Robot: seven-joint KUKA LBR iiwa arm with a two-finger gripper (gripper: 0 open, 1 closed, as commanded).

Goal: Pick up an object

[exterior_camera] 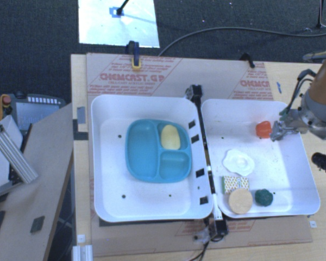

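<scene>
My gripper reaches in from the right and hangs low over the upper right part of the right bin. A small orange-red object lies just to its left, close to or touching the gripper tip. Lower in the same bin lie a white fried-egg-shaped piece, a small checkered item, a tan round disc and a dark green lump. The left bin holds a blue divided plate with a yellow object in its upper right compartment.
A black divider strip with clips runs between the two bins. Both bins rest on a cardboard sheet. A yellow clamp stands at the bench's far edge, and a cable runs across the floor behind.
</scene>
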